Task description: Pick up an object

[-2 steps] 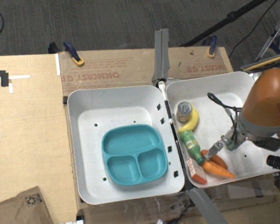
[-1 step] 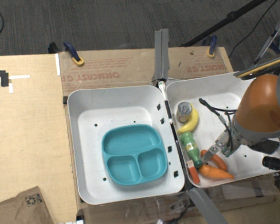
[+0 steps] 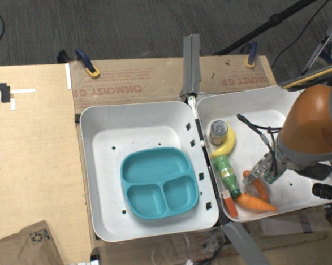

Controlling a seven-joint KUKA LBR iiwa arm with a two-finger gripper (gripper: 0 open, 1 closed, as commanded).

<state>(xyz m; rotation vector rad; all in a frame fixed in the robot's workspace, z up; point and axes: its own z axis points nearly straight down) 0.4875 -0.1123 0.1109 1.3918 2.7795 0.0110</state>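
Observation:
The right bin (image 3: 254,103) holds a small can (image 3: 218,131), a yellow banana (image 3: 227,145), a green bottle (image 3: 226,175) with an orange cap, an orange carrot (image 3: 257,203) and a red-orange piece (image 3: 261,188). My gripper (image 3: 263,171) hangs low over the bin's right half. It is just above the red-orange piece and to the right of the green bottle. The arm's orange band (image 3: 312,121) covers the bin's right side.
The left bin (image 3: 100,162) holds a teal divided plate (image 3: 159,182). A black cable (image 3: 255,127) runs from the wrist across the right bin. A metal divider (image 3: 192,65) stands between the bins at the back. Cardboard lies at the lower left.

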